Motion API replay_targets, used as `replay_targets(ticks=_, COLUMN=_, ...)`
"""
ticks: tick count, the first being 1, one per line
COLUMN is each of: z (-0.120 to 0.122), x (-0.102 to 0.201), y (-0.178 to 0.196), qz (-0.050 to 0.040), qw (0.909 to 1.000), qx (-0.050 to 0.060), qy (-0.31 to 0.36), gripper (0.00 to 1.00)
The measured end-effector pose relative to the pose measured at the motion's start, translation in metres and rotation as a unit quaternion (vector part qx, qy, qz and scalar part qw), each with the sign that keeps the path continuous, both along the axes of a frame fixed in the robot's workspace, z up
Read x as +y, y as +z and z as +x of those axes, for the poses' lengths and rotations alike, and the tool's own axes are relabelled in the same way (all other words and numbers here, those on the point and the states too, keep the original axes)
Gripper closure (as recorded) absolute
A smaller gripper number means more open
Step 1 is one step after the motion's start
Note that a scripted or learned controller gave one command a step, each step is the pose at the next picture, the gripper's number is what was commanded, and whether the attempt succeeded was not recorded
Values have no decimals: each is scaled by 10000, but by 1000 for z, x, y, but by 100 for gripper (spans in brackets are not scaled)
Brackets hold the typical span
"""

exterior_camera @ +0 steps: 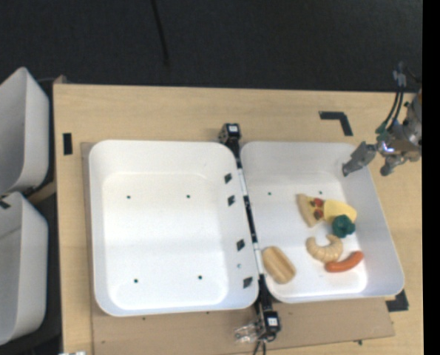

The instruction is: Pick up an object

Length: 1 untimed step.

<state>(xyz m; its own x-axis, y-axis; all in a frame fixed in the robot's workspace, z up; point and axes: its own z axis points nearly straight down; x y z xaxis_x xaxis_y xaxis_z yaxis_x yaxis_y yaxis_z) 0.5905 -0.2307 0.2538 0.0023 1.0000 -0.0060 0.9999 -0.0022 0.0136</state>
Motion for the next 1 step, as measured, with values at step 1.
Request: replay_targets(ticks=1, z=52, x=2, y=105, qz=1, qw=10000, qx=2, qy=32, gripper=0)
